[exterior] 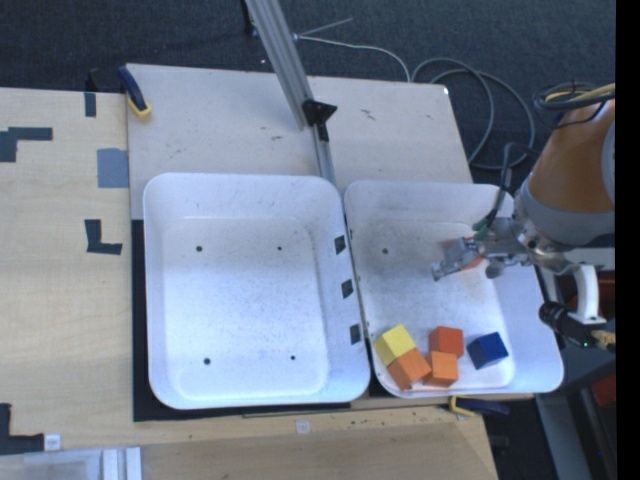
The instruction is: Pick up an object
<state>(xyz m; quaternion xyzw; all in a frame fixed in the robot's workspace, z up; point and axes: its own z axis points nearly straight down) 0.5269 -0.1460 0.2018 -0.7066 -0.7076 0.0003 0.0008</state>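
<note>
arm point(575, 183) cut at right edge; pincer point(452, 263) blurred

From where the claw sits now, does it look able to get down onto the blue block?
Probably yes. The claw hangs over the right bin, and the blue block lies apart from the orange blocks, with open floor between it and the claw.

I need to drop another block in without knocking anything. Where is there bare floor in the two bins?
The left bin offers bare floor from wall to wall. In the right bin, the back half is free, up to the end effector. Its front edge is crowded: yellow block, three orange blocks, and blue block.
</note>
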